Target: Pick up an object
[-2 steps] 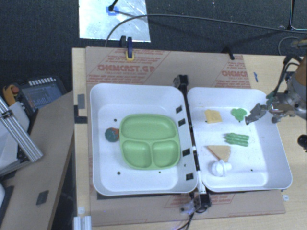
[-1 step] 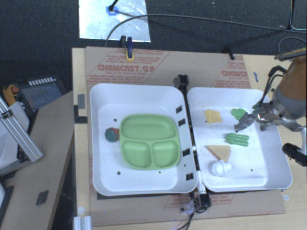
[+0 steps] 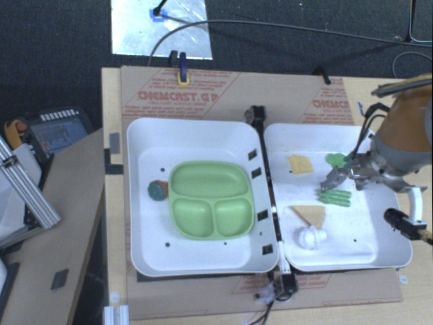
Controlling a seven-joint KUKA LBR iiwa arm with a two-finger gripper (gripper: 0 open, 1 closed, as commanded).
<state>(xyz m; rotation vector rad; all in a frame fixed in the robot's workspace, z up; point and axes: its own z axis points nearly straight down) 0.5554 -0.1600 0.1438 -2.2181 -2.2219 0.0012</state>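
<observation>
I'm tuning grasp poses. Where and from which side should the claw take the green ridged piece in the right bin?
Probably across its short width near the middle, coming straight down from above. The green ridged piece lies flat and long, running left-right on the right bin floor, with bare floor on both long sides. The claw hangs right above its left end.

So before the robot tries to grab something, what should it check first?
1. Things to pick are in the right bin: yellow square, green bean piece, tan wedge, white toy. Ok.
2. The gripper is over that bin, just above the green bean piece. Ok.
3. Nothing is between the fingers yet. Ok.
4. Fingers open wide enough for the bean: cannot tell.
5. The tan wedge and white toy touch each other, so grabbing one could bump the other. Not ok.
6. The green tray and small ball sit in the left bin, out of the way. Ok.
</observation>
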